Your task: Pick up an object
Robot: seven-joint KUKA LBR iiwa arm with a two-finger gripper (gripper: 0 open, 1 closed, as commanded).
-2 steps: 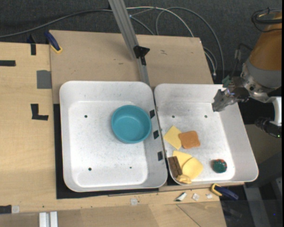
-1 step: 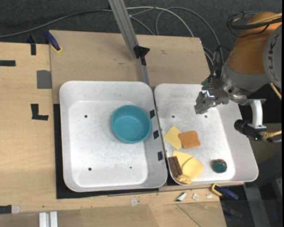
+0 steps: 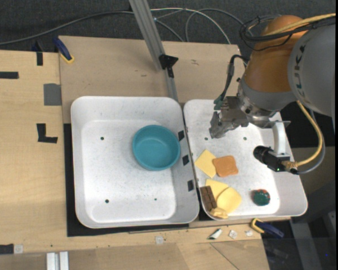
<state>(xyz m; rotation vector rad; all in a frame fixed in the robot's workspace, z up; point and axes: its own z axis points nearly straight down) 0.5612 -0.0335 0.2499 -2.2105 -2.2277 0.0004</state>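
Observation:
My gripper [image 3: 217, 129] hangs over the upper left part of the right bin [image 3: 245, 204], pointing down, with nothing visible between its tips. Just below it lie a pale yellow piece [image 3: 205, 163] and an orange-brown square piece [image 3: 225, 166]. Nearer the front edge sit a brown block [image 3: 207, 195], more yellow pieces [image 3: 225, 198] and a small dark green and red object [image 3: 261, 197]. A blue bowl [image 3: 155, 147] rests in the left bin [image 3: 96, 167].
A grey pole [image 3: 152, 32] slants up from between the bins. A black sensor with a hose [image 3: 270, 157] sits on the arm, over the right bin's right side. Cables run along the bench's back edge.

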